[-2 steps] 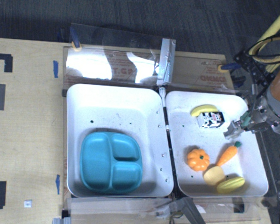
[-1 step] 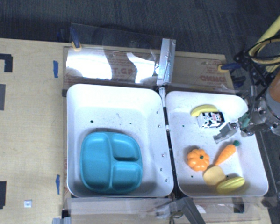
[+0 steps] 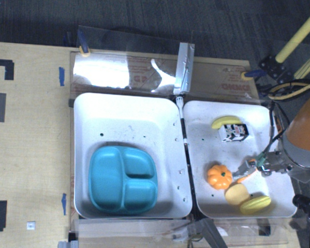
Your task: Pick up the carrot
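A: Where is the claw (image 3: pixel 247 171)?

B: Low over the right bin (image 3: pixel 205 149), near its right wall. The arm (image 3: pixel 302 136) comes in from the right, with its orange band just up and right of the claw.

A: And the carrot (image 3: pixel 244 177)?

B: A thin orange sliver right at the claw's tip, slanting down and to the left from it. It looks to be touching the claw.

A: Is the claw clamped on it?

B: I cannot tell. The tip is small and blurred, so whether it is apart, together or gripping the carrot is not clear.

A: What else lies near the claw?

B: A pumpkin (image 3: pixel 219 177) sits just left of it, by the carrot's lower end. Below the claw is a pale yellow fruit (image 3: pixel 236 193), touching the pumpkin, and a lemon (image 3: pixel 255 203) lies just right of that fruit.

A: Anything above it?

B: A banana (image 3: pixel 225 121) lies up and to the left, well apart from the claw, with a small black-and-white box (image 3: pixel 234 132) just beneath the banana.

A: Further left?

B: The left bin (image 3: pixel 93 107), far from the claw, holds a blue tray (image 3: pixel 123 179).
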Robot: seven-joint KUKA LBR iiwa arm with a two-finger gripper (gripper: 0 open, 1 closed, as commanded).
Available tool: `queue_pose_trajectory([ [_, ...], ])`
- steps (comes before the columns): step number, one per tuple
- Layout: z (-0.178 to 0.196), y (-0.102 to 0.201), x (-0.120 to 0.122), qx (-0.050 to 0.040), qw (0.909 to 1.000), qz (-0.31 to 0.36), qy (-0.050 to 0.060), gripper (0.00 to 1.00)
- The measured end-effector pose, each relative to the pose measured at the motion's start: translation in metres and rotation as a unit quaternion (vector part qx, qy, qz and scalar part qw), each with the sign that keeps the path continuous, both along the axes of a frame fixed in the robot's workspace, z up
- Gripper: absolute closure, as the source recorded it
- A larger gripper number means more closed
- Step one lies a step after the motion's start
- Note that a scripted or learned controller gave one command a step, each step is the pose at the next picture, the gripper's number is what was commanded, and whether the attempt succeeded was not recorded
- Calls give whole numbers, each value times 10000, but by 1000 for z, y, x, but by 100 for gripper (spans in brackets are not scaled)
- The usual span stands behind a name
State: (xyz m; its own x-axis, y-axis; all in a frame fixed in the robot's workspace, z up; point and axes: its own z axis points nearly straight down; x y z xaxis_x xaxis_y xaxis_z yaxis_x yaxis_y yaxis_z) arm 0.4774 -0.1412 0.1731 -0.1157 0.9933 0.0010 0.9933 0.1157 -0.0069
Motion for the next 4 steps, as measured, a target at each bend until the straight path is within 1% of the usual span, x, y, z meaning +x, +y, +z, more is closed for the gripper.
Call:
queue_pose_trajectory([
  [1,-62,20,28,1,9997,153,-177,0],
  [2,-68,35,19,-30,9977,601,-305,0],
  [3,-86,42,5,-2,9980,623,-74,0],
  [4,-75,41,6,-13,9981,601,-95,100],
])
